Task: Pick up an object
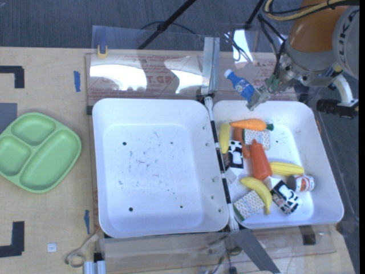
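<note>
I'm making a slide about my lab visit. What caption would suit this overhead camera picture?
Gripper raised over the right bin of toy food, a blue bottle between its fingers.

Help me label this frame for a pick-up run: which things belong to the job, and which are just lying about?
Job:
gripper
blue bottle between its fingers
right bin
carrot
orange bottle
bananas

Lying about:
left bin
green divided plate
</note>
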You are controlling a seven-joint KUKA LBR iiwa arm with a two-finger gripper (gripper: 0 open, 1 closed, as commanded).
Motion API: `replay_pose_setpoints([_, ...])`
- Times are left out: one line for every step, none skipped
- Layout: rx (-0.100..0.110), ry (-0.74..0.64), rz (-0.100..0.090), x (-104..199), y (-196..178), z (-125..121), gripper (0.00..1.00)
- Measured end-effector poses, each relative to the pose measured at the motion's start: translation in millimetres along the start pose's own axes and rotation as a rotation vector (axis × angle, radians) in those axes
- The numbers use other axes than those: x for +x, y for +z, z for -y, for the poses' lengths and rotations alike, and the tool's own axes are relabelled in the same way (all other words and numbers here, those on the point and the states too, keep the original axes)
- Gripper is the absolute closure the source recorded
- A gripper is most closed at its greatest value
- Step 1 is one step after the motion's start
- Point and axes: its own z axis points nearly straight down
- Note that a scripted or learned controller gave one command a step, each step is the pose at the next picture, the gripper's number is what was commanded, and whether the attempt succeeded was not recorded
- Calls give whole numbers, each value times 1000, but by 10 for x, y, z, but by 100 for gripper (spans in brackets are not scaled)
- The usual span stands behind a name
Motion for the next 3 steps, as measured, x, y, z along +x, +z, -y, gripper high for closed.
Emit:
replay_pose_setpoints([0,0,1,-2,-3,0,0])
replay_pose_setpoints([0,23,1,353,360,143,0])
replay_pose_setpoints([4,-84,-5,-308,1251,196,0])
